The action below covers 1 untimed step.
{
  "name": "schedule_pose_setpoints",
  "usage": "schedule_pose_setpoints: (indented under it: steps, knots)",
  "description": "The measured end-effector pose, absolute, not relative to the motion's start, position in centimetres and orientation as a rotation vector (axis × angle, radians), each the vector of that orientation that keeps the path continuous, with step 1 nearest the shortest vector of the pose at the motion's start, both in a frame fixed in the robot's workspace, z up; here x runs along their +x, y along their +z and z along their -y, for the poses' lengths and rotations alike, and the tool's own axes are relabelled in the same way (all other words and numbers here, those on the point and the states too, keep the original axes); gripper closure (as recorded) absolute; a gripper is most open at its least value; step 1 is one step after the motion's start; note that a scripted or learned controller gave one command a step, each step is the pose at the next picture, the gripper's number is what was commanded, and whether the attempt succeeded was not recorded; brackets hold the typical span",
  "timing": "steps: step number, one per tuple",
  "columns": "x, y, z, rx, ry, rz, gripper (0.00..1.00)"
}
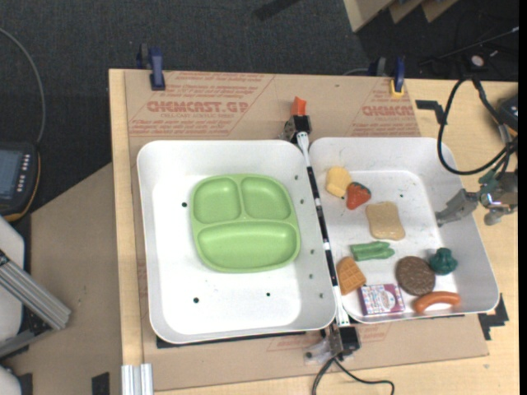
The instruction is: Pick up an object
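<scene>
Red lettering reading "CHEMCAST GP" is showing on the brown sheet [206, 105] covering the surface, at upper left and again at upper right; the smaller print beneath is staying too blurred to read

Right bin [461, 245] holds toy foods: strawberry [357, 195], cracker [384, 220], bean pod [371, 251], patty [415, 275], sausage [436, 302], pink box [381, 299].

A green divided plate [244, 222] is lying in the left white bin [165, 303]; blue clamps [154, 66] are gripping the brown board [247, 97] at twelve o'clock (one per corner).
</scene>
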State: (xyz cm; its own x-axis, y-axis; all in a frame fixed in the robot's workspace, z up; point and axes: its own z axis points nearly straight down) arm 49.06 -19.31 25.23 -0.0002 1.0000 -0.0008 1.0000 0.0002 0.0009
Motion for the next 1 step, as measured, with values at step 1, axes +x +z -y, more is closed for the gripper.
schedule_pose_setpoints:
  steps: [1]
  knots:
    - [51.03,12.45,16.37,2.226,-0.007,-2.233,0.00]
